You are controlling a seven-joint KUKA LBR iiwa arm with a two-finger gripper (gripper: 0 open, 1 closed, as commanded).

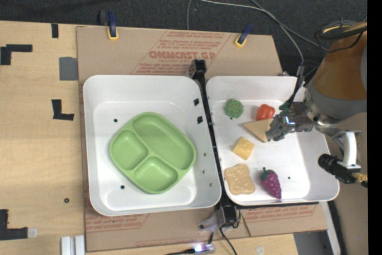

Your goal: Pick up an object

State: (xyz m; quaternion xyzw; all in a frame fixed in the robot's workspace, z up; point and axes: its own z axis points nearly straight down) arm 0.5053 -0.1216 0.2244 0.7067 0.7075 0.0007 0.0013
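Fingers [276, 131] beside cheese wedge [257, 128]

Green divided plate [153, 153] sits mid left bin [98, 98], nothing else w/ it. Cardboard sheet [179, 51] under both bins, two clamps at far edge: left [111, 25], right [243, 36]. Wooden tabletop [36, 146] w/ black tape marks, left.

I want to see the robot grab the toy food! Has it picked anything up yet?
Not yet. Done so far: the gripper is down in the right bin, at the edge of the tan wedge. In hand: nothing I can see between its fingers. Left to do: grab and lift. The broccoli, tomato, cheese cube, cracker and grapes all lie in the bin.
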